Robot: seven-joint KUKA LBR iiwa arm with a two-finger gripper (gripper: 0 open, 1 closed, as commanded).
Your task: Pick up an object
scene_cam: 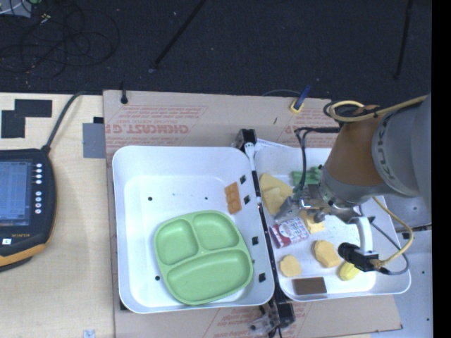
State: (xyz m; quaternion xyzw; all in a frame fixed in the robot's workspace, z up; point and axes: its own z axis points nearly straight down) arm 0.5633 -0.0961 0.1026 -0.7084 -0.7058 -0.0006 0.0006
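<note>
Task names no one object, so the candidates are the small items in the right bin (394,287): a red-and-white packet (287,232) near the bin's left wall, a pale yellow wedge (273,187) above it, a round yellow piece (289,265) below it, an orange-yellow lump (326,253), a bright yellow piece (348,271), a brown flat block (309,286) at the near edge. Small yellow cube (314,223) sits just beside the packet, right under the wrist.

Pincer (299,206) is low over the packet/cube cluster, near the wedge. Whether it is apart or together: cannot tell, wrist hardware and cables blur it. Nothing visibly between it, so no hold claimed.

Step, as a guess: descent or closing for a grasp in the right bin, not yet a lift. Next move needs a clean close on one item, likely packet or cube, then straight up; clutter is tight, so neighbours may get nudged.

Left bin (141,167) holds a green divided plate (203,255) and a small orange block (232,198), well apart from the arm (366,160). Both bins sit on cardboard on the table (63,287).
</note>
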